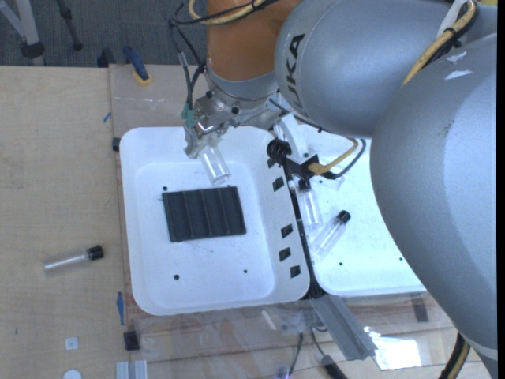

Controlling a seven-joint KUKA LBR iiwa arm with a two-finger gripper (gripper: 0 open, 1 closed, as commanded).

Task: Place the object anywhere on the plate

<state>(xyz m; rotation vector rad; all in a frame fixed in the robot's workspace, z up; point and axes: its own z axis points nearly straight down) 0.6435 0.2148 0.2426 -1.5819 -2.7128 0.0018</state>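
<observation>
Looming nearest the lens, the grey arm (394, 93) fills the right and top of the view, its orange band sitting above the wrist.

At the far left, a capped vial (73, 258) lies loose on the bench (55, 172), well apart from both bins. Next comes the left bin (126, 212), with the dark ridged plate (204, 214) lying flat near its middle. Just above the plate's upper edge, the gripper (203, 150) hangs with its fingers drawn narrow on the top end of a clear tube (215, 168). The tube tilts down and to the right, its lower end close over the plate's far edge. Further right, in the right bin (371, 251), lie two more vials, one capped (331, 232) and one beside the divider (310, 209).

The main risk is in the release. The tube is round and tilted (and only its tip is pinched), so it could roll along the ridges and off the plate. Because it hangs near the plate's edge, it might also land on the bare bin floor.

How firmly the tube is held is hard to judge, since glare and clear plastic blur where it meets the fingers. The arm hides much of the right bin.
</observation>
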